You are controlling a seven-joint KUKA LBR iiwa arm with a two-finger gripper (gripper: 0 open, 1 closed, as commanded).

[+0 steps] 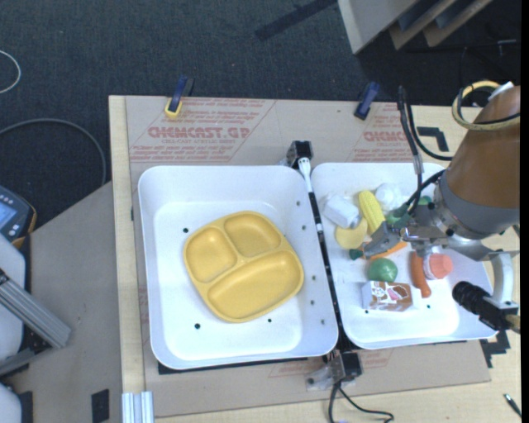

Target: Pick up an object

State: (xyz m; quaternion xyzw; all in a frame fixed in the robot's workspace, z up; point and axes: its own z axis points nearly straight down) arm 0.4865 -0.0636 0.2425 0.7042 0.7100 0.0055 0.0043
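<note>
Camera view: tool [387,241] over right bin [463,326] clutter, finger state unclear; we should drop squarely onto the green ball [382,269].

Around my bench [248,124] the floor [124,49] is dark carpet, with a thin pale cable [8,70] looping at its left edge. A brown printed cardboard sheet covers the bench top, held at the far edge by a yellow clamp [175,101] and a blue clamp [366,101]. Light furniture [397,21] stands beyond the far right corner
</note>
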